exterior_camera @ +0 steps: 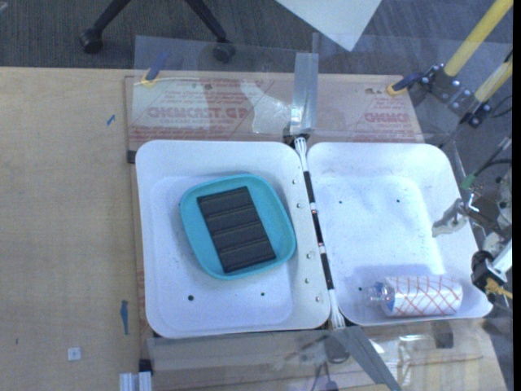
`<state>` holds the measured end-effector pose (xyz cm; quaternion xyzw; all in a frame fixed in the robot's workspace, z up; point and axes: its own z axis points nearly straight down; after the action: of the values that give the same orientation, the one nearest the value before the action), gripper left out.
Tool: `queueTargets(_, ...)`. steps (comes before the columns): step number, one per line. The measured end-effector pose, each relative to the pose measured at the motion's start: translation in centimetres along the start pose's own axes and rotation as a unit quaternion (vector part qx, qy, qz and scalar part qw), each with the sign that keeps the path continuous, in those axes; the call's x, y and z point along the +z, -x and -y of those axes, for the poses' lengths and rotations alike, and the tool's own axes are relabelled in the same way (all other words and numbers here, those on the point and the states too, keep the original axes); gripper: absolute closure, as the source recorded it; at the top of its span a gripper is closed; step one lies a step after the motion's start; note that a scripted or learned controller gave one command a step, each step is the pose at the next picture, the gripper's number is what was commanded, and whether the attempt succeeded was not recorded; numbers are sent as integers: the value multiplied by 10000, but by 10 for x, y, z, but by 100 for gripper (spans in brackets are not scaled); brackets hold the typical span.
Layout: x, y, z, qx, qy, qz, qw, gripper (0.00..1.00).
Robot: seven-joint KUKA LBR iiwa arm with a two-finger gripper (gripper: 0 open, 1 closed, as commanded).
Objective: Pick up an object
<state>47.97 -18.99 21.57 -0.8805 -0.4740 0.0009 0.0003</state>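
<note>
The approach has yet to begin: the tool (453, 217) hangs over the right bin's (383, 187) far edge, its state unclear. The bottle (417, 295) lies sideways in that bin's near corner; next, descend onto it.

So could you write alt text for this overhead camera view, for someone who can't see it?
Two shallow white bins sit side by side on a wooden bench: the left bin holds a teal plastic tray carrying a dark ribbed block, the right bin a small bottle with a red lattice label lying on its side. A metal gripper reaches over the right bin's edge.
</note>
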Motion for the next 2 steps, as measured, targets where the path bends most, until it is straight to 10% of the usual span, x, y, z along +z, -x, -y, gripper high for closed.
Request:
queueTargets(1, 127, -70, 41, -583, 73, -30, 9983, 0)
queueTargets(2, 81, -22, 8, 1077, 74, -46, 9941, 0)
